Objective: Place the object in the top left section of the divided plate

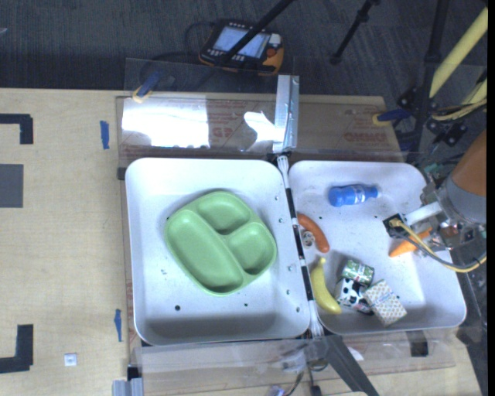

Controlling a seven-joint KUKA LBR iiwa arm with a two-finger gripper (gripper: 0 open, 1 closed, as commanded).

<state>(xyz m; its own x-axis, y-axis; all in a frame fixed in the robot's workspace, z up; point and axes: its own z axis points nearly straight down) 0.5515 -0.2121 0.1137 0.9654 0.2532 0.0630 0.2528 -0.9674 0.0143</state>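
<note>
Grey arm (470, 189) low at right, wrist angled leftward.

Robotics lab: taped bench (62, 232), tripod legs (363, 23), teach pendant (240, 45), cables.

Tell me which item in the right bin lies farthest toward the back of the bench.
The blue plastic bottle, lying on its side near the right white bin's far wall. The orange sausage-shaped toy, yellow banana and small patterned boxes all sit nearer the front.
</note>
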